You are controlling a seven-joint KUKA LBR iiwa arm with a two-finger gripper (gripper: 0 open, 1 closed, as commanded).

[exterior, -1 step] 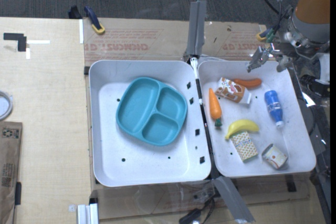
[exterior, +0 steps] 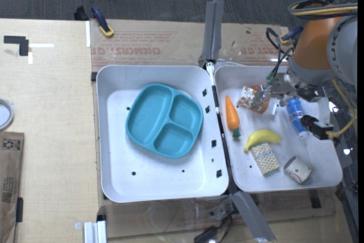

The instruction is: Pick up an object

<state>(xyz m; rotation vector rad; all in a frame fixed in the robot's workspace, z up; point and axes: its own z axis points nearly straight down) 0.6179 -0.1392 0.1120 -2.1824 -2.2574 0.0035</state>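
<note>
Here, right bin, upper centre: gripper (exterior: pixel 267 95) low over a crumpled brown-and-white snack packet (exterior: pixel 250 97).

We cannot tell how the tool stands, or whether anything is held. Just right of it we note a blue bottle (exterior: pixel 295 114). Left of the packet lies a carrot (exterior: pixel 232 112); below, a banana (exterior: pixel 262 137), a patterned box (exterior: pixel 265 157), and a small white cup (exterior: pixel 297 169) on its side. The right bin (exterior: pixel 284 186) holds all these. In the left bin (exterior: pixel 108 139) sits a teal divided plate (exterior: pixel 165 120).

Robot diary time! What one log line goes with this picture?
pincer: over crinkly brown-and-white snack packet, right white bin | grip: unclear | orange plastic carrot, yellow plastic banana: nearby | blue divided plate: left white bin
</note>
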